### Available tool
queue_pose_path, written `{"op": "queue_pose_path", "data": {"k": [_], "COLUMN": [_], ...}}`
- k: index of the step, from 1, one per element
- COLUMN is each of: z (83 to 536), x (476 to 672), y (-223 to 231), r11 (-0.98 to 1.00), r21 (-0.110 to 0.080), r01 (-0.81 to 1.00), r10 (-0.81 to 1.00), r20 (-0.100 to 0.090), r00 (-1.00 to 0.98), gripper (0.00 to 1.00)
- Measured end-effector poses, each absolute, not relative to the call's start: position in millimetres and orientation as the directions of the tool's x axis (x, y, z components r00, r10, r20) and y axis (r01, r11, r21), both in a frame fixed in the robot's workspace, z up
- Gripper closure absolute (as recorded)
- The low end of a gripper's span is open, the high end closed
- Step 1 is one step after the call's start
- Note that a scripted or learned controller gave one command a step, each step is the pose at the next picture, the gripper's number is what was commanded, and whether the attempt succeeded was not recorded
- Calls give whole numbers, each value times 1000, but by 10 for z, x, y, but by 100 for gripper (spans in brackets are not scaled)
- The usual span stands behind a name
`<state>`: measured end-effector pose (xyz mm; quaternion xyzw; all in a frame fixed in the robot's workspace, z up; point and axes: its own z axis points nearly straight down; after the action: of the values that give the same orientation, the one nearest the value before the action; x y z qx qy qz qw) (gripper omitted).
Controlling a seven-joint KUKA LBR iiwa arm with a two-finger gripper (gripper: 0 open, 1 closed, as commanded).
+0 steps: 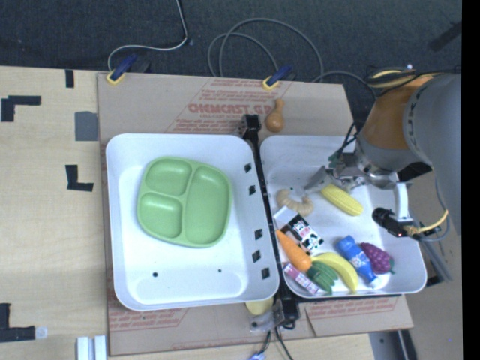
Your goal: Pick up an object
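Fingers (324, 175) of the grey arm's gripper (330, 177) point left over the right white bin (300, 150), but from where I stand I cannot tell whether they are spread or pressed together; nothing shows between them. Just right of and below the tips lies a yellow plastic corn cob (342, 199), the nearest candidate, close by but apart from them.

To take it cleanly, I'd judge the tips should straddle the cob across its short width and come down square, since its rounded body looks likely to roll away from a slanted pinch.

Further out in that bin, toward the frame's lower middle, sit a small beige figure (292, 199), a black-and-white cow-patterned carton (304, 235), an orange toy carrot (294, 251), a green toy vegetable (324, 274), a yellow toy banana (341, 268), a blue bottle (354, 258) and a purple grape bunch (377, 257), crowded together.

Over in the left white bin (120, 156) rests a green three-compartment plastic plate (184, 201).
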<state>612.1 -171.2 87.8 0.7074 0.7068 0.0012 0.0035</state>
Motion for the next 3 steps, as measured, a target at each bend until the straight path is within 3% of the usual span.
{"op": "queue_pose_path", "data": {"k": [1, 2, 3], "z": [978, 969, 872], "x": [6140, 6136, 5834], "y": [-1707, -1706, -1445], "r11": [1, 2, 1], "r21": [8, 6, 9], "r01": [1000, 1000, 1000], "r10": [1000, 1000, 1000], "r20": [-5, -4, -6], "r00": [-1, -1, -1], "gripper": [100, 0, 0]}}
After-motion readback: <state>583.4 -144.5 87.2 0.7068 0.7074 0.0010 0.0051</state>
